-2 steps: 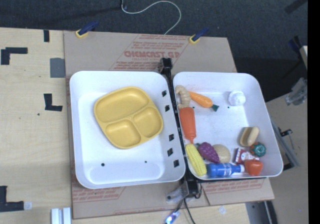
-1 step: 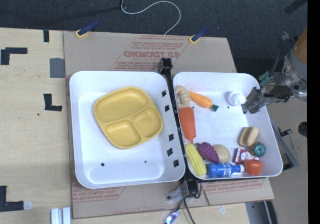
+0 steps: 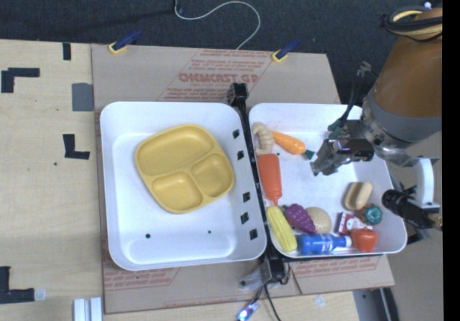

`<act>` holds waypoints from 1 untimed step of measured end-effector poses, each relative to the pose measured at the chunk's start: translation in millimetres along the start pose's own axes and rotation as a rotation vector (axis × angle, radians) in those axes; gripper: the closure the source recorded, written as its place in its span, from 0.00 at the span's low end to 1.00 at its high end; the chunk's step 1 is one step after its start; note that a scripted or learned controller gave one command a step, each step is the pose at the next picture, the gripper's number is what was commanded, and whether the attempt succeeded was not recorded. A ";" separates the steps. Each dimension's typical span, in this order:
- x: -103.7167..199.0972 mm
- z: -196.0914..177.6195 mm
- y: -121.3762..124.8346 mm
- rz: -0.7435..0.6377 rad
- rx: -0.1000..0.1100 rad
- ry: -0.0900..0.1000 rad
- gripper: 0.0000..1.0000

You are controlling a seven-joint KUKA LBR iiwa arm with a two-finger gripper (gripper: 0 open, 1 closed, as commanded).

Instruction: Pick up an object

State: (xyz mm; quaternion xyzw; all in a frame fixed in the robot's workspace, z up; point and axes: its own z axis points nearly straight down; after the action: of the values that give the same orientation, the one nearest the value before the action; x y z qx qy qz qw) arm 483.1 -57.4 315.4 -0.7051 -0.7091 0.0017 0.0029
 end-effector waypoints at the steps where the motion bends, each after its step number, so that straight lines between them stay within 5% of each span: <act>1: 72.8 31.9 0.3 -0.003 0.000 0.000 1.00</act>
State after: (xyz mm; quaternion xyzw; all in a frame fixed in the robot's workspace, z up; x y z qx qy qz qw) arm 482.8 15.5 283.7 -0.7041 -0.7101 0.0016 0.0030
